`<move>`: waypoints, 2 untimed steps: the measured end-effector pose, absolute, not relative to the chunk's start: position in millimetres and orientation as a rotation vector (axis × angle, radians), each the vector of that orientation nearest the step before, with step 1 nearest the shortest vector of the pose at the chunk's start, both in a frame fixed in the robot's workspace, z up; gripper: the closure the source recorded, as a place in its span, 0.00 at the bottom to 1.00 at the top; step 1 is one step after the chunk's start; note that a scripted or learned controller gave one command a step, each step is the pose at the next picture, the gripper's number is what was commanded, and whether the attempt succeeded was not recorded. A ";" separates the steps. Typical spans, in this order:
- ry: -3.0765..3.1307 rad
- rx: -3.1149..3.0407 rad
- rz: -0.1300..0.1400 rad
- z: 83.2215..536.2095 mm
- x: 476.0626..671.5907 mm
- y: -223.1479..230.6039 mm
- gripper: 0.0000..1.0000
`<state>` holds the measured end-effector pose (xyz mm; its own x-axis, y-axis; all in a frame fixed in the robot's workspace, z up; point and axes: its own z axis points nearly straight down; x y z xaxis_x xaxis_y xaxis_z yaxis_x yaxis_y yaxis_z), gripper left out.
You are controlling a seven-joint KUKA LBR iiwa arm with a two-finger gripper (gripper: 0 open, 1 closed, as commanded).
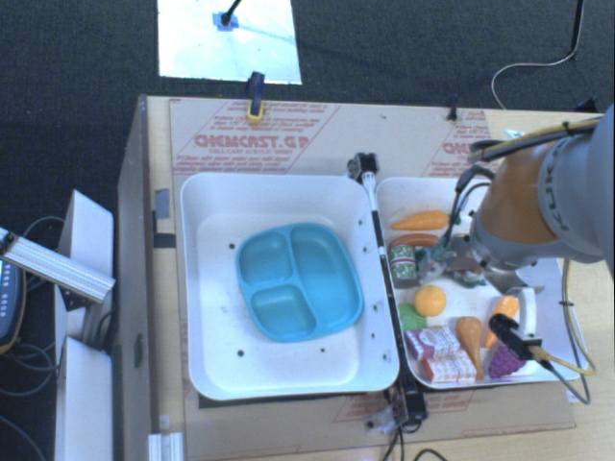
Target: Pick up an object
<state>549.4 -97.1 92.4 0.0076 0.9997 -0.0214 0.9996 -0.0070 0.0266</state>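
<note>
arm (pixel 538 200) over right bin (pixel 555 275) | gripper (pixel 459 262) low among toy food beside can (pixel 404 262) | jaws: can't tell | blue tray (pixel 298 281) in left bin (pixel 216 248)

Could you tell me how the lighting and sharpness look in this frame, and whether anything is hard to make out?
Camera view: even, soft light; the blue tray in the left bin is fairly crisp, with faint shadows. The whole frame is low-resolution. The arm covers part of the right bin, so the gripper beneath it is murky and its state unreadable.

Grey arm (pixel 577 195) with a broad orange band (black cables trailing alongside)
</note>
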 end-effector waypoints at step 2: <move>2.214 2.210 0.008 99.1 601.9 -94.5 1.00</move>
